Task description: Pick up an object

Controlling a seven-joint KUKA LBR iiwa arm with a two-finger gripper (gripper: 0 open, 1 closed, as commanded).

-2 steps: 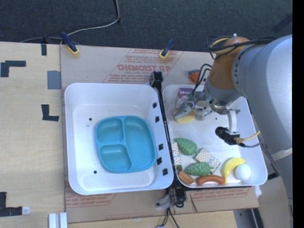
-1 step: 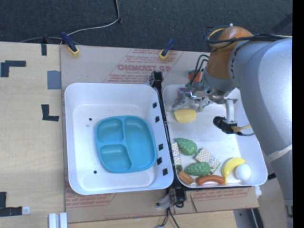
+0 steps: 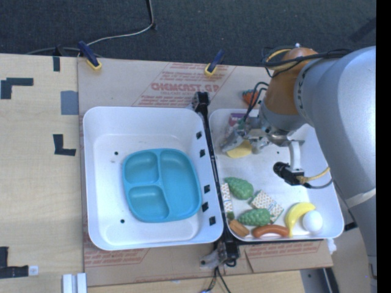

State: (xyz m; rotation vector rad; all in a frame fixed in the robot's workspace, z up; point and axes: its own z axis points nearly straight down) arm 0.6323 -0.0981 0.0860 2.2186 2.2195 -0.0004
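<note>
My gripper (image 3: 237, 138) is low in the far part of the right bin (image 3: 321, 182), near the divider between the bins. A pale yellow piece (image 3: 239, 152) lies right under it, on its near side. Whether the gripper touches the piece is hidden by the wrist. Toy food lies along the bin's near end: a green leafy piece (image 3: 239, 188), a second green piece (image 3: 255, 217), a checkered cracker (image 3: 267, 203), a yellow banana (image 3: 297, 213), a white egg (image 3: 313, 221), a red sausage (image 3: 270, 231) and a small orange piece (image 3: 238, 227).
The left bin (image 3: 101, 163) holds a blue three-compartment plate (image 3: 162, 185). The grey arm (image 3: 342, 115) covers the right bin's far right side. An orange item (image 3: 249, 96) and a purple one (image 3: 235, 119) sit by the far rim. A black cable connector (image 3: 287, 173) hangs over the bin.
</note>
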